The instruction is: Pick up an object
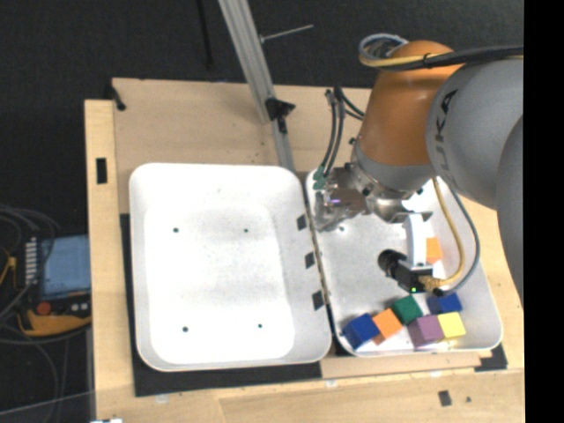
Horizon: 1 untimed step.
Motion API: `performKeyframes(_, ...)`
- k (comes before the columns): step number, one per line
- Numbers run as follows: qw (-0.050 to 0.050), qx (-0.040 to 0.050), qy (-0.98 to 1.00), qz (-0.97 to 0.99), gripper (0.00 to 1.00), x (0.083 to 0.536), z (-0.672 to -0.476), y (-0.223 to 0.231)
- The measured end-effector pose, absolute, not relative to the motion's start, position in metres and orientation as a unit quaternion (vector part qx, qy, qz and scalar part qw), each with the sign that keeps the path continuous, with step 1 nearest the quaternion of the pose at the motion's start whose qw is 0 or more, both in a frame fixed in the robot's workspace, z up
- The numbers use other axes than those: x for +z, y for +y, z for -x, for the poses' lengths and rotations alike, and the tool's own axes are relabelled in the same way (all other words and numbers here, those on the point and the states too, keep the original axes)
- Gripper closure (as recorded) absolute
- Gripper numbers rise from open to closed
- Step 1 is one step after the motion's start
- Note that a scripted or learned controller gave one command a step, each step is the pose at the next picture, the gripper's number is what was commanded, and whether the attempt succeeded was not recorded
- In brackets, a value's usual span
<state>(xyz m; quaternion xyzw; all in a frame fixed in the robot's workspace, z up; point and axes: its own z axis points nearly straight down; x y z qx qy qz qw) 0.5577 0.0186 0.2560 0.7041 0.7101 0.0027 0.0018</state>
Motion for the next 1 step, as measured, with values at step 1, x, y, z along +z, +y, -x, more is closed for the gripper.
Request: performKeyframes(1,-0.001,-0.0008,0.709,-0.705,1.00,0.2426,-0.5586,0.0638)
